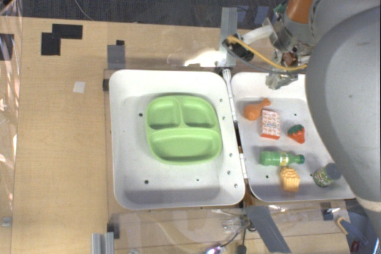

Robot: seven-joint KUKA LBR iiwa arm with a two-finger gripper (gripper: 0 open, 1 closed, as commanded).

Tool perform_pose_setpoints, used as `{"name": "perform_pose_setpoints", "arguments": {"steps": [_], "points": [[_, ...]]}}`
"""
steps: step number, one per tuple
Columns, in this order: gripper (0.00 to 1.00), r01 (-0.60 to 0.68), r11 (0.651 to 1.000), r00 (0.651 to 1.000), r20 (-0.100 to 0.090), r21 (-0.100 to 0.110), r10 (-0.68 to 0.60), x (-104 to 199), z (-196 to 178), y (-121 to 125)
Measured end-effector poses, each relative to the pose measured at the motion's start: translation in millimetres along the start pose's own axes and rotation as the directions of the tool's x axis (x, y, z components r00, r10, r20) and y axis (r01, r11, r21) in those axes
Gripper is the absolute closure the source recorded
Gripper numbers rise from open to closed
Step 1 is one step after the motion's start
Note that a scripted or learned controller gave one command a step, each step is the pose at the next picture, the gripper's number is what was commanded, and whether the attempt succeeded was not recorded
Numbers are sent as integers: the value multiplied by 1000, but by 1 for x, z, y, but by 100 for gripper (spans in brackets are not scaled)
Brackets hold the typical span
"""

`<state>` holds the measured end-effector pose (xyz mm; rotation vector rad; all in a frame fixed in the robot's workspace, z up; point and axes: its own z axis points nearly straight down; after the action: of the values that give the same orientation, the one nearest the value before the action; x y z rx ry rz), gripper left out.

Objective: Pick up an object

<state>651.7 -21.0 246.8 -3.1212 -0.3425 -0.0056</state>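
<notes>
Small toy groceries — an orange drumstick (256, 109), a patterned carton (270, 124), a strawberry (296, 133), a green bottle (280, 158) — lie in the right white bin (253, 184) below the gripper (280, 77), whose grip cannot be told; a green divided plate (181, 128) sits in the left bin (128, 184).

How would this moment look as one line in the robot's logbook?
arm: above right bin far edge | gripper: holding nothing seen | toys: in right bin | green plate: left bin
</notes>
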Motion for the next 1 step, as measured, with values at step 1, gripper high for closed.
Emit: {"name": "perform_pose_setpoints", "arguments": {"steps": [1], "points": [[100, 7, 1000, 1000, 2, 1, -7, -16, 18, -46]]}}
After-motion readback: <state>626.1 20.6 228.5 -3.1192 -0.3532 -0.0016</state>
